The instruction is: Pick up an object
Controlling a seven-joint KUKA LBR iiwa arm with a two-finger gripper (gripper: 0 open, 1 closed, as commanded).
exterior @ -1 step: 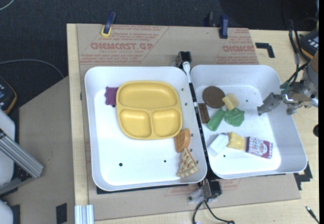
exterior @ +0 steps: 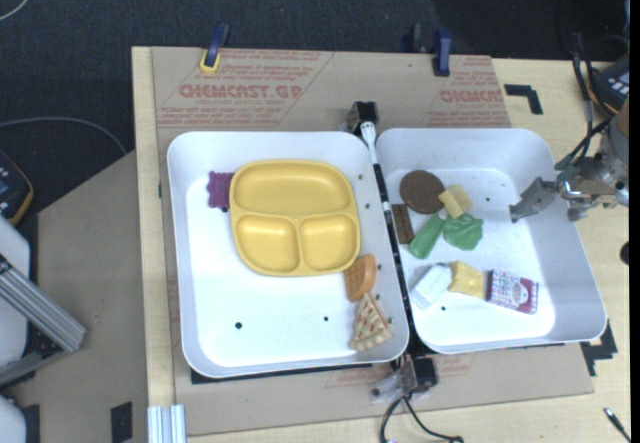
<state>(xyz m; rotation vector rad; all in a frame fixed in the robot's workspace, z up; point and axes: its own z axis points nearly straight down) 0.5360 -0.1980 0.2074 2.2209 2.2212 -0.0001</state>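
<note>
The pincer (exterior: 535, 199) hangs at about three o'clock, over the right edge of the right bin (exterior: 570, 271). I cannot tell whether it is spread or closed, and nothing shows in its grip. The things it could lift lie toward nine o'clock from it, in the left half of that bin: a brown disc (exterior: 421, 191) touching a small yellow block (exterior: 457, 201), a green leafy piece (exterior: 445, 232) just below them, and toward six o'clock a white piece (exterior: 432, 284), a yellow wedge (exterior: 466, 278) and a red packet (exterior: 512, 291) in a row. In the left bin (exterior: 200, 331) sits a yellow divided tray (exterior: 296, 216), a purple thing (exterior: 219, 189) touching its nine o'clock side, with a brown roll (exterior: 361, 277) and a waffle-patterned wedge (exterior: 371, 323) by its five o'clock corner. Both bins rest on the cardboard-covered surface (exterior: 300, 81).
</note>
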